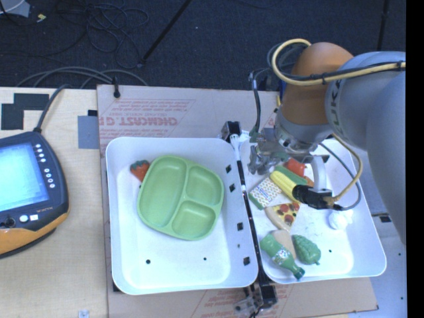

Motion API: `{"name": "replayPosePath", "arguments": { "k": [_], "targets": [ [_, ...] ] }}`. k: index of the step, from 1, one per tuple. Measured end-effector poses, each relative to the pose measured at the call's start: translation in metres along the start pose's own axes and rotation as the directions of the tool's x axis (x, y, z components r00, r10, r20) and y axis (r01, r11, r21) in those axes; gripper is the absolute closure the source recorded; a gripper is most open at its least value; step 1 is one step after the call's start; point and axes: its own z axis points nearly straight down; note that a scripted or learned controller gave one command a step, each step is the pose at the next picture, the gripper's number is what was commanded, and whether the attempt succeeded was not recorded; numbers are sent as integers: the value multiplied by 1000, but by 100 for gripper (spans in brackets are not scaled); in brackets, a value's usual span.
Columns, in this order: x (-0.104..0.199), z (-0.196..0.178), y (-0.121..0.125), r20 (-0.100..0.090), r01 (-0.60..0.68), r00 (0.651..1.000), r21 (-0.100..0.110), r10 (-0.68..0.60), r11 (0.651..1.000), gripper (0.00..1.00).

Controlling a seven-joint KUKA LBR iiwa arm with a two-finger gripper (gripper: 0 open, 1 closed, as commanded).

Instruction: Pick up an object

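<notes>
Presently, arm: grey with an orange band, reaching in from the right, wrist bent down over the right shallow white bin (358, 247).
Gripper (264, 158): low over that bin's upper-left corner, close to the centre divider; grip state: cannot tell, hidden under the wrist.
Nearest candidates: white-and-green checkered flat square (266, 192) just below the gripper; yellow corn-like toy piece (283, 179) beside it; small red toy piece (297, 167) further up.
Others in right bin: toy pizza slice (283, 212), green plastic bottle (281, 256), dark green leafy lump (307, 249), all nearer the front edge.
Left shallow white bin (172, 260): pale green divided plastic plate (180, 196); red strawberry-like toy (139, 169) at its upper-left rim.
Step, by judgement: descent onto a target; nothing seen held.
Advice: favour the yellow piece over the flat square, which is likely too thin to pinch; centre over it, straddle the short axis, keep clear of the bin wall, close only once fully down, lift straight.
</notes>
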Motion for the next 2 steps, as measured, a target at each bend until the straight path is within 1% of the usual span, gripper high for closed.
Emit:
{"name": "replayPosePath", "arguments": {
  "k": [1,2],
  "targets": [
    [37,-109,-53,1,-2,1000,-13,2,1000,100],
    [41,-218,-109,3,-6,1000,-16,6,1000,100]
  ]
}}
